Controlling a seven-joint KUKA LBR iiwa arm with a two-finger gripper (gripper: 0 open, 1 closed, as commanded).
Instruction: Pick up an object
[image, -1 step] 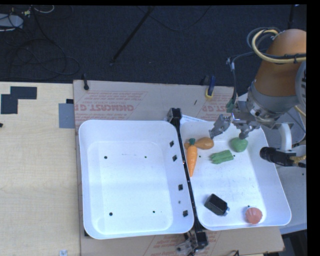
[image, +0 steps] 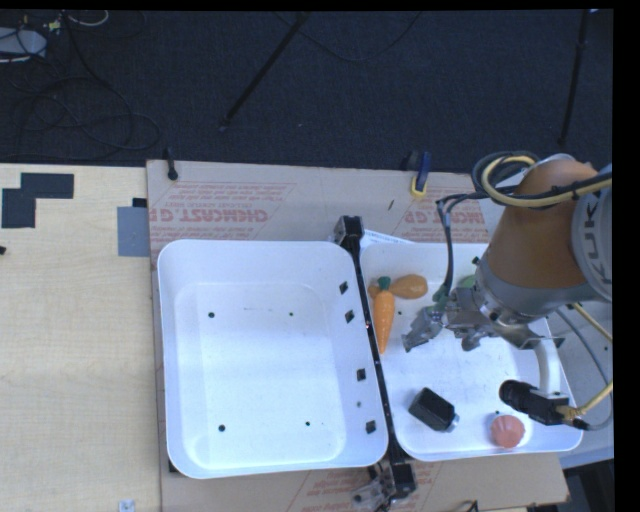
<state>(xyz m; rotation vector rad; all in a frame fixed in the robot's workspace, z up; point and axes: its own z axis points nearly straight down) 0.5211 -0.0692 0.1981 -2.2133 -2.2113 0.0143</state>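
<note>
Camera view: the gripper hovers in the right bin at centre right, its state impossible to tell. The carrot lies just left; approach step, next a descent onto it.

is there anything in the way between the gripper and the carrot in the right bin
Nothing visible. The gripper hangs just right of the carrot, with bare bin floor between them. The orange piece lies behind, the black block nearer the front.
</note>
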